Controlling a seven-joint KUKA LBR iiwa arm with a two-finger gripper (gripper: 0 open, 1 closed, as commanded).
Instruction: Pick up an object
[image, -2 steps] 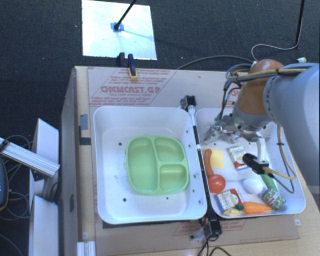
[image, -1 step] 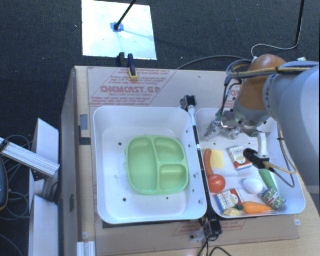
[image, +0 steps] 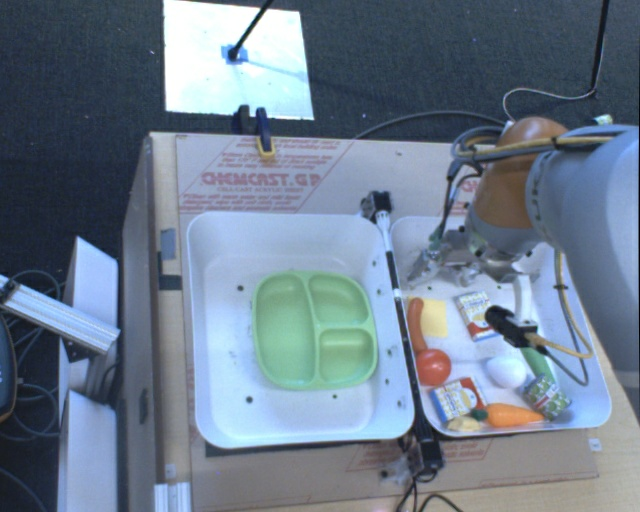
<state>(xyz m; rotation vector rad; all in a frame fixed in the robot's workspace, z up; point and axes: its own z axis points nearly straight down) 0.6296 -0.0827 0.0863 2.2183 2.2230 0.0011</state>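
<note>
The arm is hovering over the right bin (image: 600, 405), its tool (image: 447, 257) hanging near the far left corner — whether clenched or released cannot be told. Candidate objects (a tomato (image: 433, 367), a carrot (image: 515, 414), a white egg (image: 506, 371)) are lying nearer the front. Judged as the approach step — next, descending squarely over one item.

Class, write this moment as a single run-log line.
gripper: over right bin, far end | held: nothing seen | green tray: left bin
</note>
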